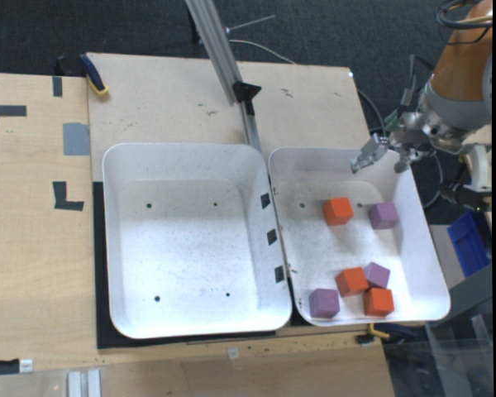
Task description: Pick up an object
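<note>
Over the far right corner of the right shallow white plastic bin (pixel 434 259): grey two-finger gripper (pixel 382 160), fingers spread apart, nothing between them, tips just above the bin's upper rim. Behind it, grey arm with an orange band (pixel 463 64), reaching in from the right. Inside that bin, six small foam cubes. Toward the upper middle, an orange cube (pixel 338 212), with a purple cube (pixel 383 215) near it on the right, close to the wall. Toward the near end, a cluster: second orange cube (pixel 351 281) touching a second purple cube (pixel 377 274), a third orange cube (pixel 379 302) just below those two, and a third purple cube (pixel 323 303) to the left, near the front wall. Gripper well apart from the near cluster, closer to the upper pair but not touching either. Beside it on the left, the other shallow white plastic bin (pixel 116 238), walls touching along the middle. Across the tan bench (pixel 165 98), a slanted grey metal rail (pixel 219 44), ending at the seam between the bins.
</note>
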Robot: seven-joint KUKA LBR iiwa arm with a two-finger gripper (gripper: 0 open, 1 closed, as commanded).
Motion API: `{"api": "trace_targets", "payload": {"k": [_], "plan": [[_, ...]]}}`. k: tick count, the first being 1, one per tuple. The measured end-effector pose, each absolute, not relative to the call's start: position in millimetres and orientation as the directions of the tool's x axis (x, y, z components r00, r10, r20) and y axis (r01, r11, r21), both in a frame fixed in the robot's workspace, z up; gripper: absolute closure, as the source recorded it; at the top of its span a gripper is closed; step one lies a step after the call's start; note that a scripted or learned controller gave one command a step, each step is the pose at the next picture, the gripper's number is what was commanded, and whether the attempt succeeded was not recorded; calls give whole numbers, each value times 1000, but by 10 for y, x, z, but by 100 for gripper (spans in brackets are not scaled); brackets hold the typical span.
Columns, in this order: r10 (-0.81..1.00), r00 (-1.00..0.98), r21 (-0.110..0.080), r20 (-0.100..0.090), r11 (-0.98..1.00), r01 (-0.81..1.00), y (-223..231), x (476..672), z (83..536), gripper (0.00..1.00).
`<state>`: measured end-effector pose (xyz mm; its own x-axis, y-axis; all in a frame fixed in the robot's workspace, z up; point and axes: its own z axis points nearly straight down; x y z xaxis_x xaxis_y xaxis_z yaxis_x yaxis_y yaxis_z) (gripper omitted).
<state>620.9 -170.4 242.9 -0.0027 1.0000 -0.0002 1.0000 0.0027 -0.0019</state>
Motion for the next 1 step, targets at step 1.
{"api": "trace_targets", "payload": {"k": [1], "plan": [[1000, -3, -5, 0, 3, 1000, -1086, 5828, 1270, 0]]}}
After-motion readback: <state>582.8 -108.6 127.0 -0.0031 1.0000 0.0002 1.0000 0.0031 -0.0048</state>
